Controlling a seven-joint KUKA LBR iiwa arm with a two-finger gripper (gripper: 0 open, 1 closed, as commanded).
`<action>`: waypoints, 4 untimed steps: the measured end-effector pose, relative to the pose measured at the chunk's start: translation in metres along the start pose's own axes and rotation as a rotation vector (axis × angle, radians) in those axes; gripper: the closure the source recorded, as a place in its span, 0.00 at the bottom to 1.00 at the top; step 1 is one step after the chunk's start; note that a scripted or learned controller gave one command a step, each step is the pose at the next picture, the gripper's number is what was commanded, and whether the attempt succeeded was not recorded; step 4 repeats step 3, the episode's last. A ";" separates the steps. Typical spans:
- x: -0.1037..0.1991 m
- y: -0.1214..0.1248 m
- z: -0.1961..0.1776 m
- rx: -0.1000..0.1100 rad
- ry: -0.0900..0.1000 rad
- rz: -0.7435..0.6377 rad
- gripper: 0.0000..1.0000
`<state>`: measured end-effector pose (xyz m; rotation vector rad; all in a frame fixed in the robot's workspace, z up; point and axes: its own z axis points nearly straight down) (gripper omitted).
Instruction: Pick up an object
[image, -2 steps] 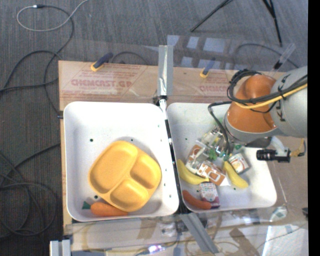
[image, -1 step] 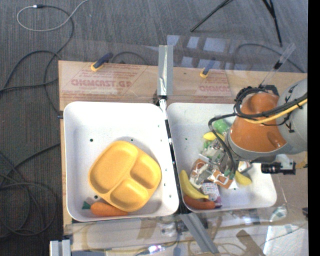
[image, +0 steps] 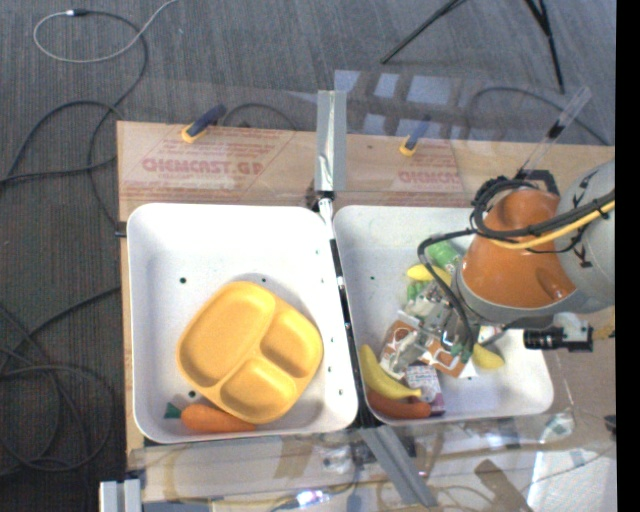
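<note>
1. Setting: a tabletop (image: 150, 170) of brown board stands on dark carpet crossed by loose cables; it bears two shallow white bins side by side, the left bin (image: 160, 250) and the right bin (image: 520, 395).
2. Left bin: a yellow divided tray (image: 250, 350) lies upside down near the middle, with an orange carrot (image: 215, 419) at its lower edge, partly tucked beneath it.
3. Right bin: a cluster of candidate objects sits in the lower left part, including a yellow banana (image: 378, 377), an orange-red piece (image: 400, 408) just below it, and a crumpled printed packet (image: 412, 345).
4. Arm: the grey arm with its orange band (image: 515, 260) reaches in from the right and stands over the right bin; the gripper (image: 440, 320) is low among the clutter, above the packet.
5. Step in hand (judgement): the descent onto the pile, at or near the grasp; no object is seen lifted.
6. Next move (judgement): closing squarely on one item, then a straight lift clear of its neighbours, since the things touch and overlap.
7. Hard to make out: the wrist covers the tool, so whether the fingers are wide, narrow or holding anything cannot be told. The yellow-green items (image: 435, 262) beside the wrist are partly hidden and cannot be identified.
</note>
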<state>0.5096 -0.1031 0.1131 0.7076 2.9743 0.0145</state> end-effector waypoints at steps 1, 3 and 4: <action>-0.106 0.056 -0.017 0.019 0.078 -0.189 0.00; -0.009 -0.003 0.022 0.014 0.060 -0.290 0.00; -0.009 -0.003 0.022 0.014 0.060 -0.290 0.00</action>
